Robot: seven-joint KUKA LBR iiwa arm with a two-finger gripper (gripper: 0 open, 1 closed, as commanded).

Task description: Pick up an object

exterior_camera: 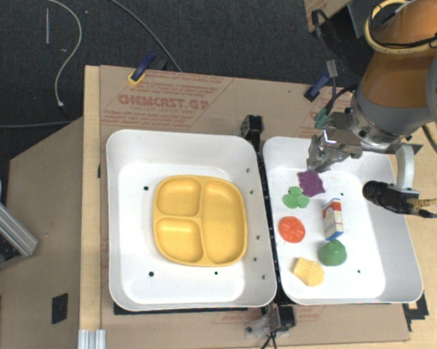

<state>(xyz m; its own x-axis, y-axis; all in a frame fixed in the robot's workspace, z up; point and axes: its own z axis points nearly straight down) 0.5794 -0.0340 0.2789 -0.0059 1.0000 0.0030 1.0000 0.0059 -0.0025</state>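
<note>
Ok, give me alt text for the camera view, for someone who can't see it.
A grey and orange robot arm's gripper hovers above a purple toy in the right white bin, among other small toy foods. The left bin holds a yellow divided plate.

1. I see dark carpet [214,28] behind the bench, with a thin white cable [68,55] looping across it.
2. A brown cardboard sheet [171,100] with red print covers the bench top.
3. Blue clamps [141,69] pin its far edge.
</note>
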